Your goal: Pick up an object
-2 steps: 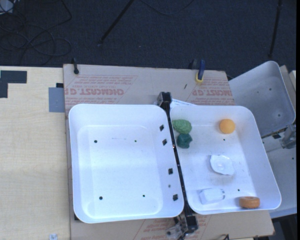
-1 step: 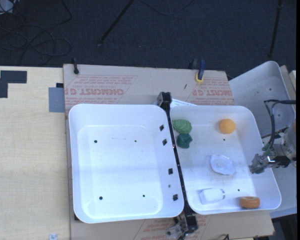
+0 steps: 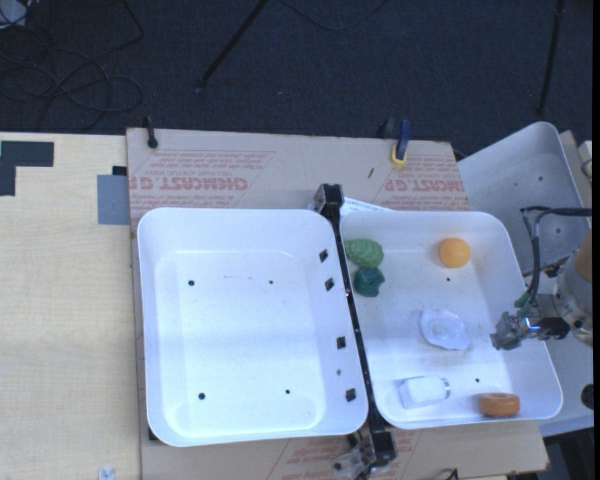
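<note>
At the right edge of the right-hand shallow white plastic bin (image 3: 525,268), low over the rim: grey two-finger pincer (image 3: 507,336), reaching in from the right on the grey arm (image 3: 570,313). Too small and dark to tell how far apart its tips stand; nothing visible between them.

Just left of the pincer, on the bin floor: clear crumpled plastic piece (image 3: 445,329), apart from the tips. Below the pincer, near the bin's lower right corner: flat orange-brown ring-shaped piece (image 3: 499,404). Left of that, along the lower wall: small white rectangular block (image 3: 423,390). Up and left of the pincer, well apart from it: round orange ball (image 3: 454,252).

Against the bin's left wall: light green lumpy soft object (image 3: 364,252), with a darker teal lumpy object (image 3: 367,281) touching it just below.

Further left: second shallow white plastic bin (image 3: 160,268), alongside on brown cardboard sheet (image 3: 230,173), over the pale wooden desk (image 3: 50,318).
</note>
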You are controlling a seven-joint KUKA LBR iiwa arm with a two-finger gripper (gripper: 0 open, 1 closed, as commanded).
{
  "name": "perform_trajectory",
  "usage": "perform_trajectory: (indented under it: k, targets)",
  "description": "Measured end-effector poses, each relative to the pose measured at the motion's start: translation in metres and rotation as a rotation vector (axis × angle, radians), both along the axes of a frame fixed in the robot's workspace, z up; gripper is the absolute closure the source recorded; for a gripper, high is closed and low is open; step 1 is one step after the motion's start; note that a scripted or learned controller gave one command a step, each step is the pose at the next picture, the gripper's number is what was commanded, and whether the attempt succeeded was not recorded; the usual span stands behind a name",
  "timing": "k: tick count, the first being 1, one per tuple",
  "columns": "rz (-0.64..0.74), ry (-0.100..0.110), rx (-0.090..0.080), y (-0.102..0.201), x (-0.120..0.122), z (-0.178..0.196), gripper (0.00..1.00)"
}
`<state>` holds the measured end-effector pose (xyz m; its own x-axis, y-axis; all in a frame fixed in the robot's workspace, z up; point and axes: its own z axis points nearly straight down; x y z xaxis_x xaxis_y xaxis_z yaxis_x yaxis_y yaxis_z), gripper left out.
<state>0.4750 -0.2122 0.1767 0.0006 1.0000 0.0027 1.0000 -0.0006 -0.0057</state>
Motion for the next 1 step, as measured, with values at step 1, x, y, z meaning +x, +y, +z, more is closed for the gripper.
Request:
perform_trajectory:
  k: [1]
  targets:
    - [0.003,-0.005,-0.002,0.028,0.0011,0.0182,1.0]
